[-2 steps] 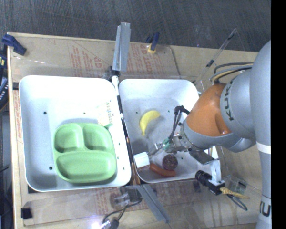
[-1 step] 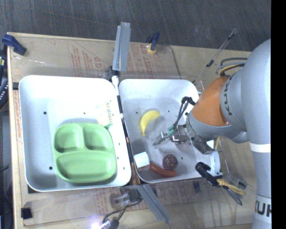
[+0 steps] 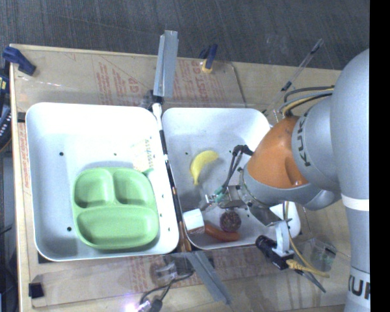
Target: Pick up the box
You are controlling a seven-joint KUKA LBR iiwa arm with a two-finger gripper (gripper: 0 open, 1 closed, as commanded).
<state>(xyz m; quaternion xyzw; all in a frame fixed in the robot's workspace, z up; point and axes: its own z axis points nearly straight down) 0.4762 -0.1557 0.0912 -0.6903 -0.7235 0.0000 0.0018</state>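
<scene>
Two bins on the bench, and everything that matters is in the right bin (image 3: 247, 119). Using that bin as the reference: the box (image 3: 194, 220), a small white cube, sits in its near-left corner, tucked right against the left wall. Just beside it along the near wall lies a red sausage-looking thing (image 3: 222, 234), and a yellow banana (image 3: 203, 164) is up toward the middle. The gripper (image 3: 229, 217) hangs over the near half of the bin, closer to the red piece than to the box, and honestly I can't tell whether it's released or clenched from this angle.

What worries me: that corner spot. A straight drop could clip the bin wall, or land on the red thing instead and come up with the wrong item, or just nudge the box tighter into the corner.
</scene>
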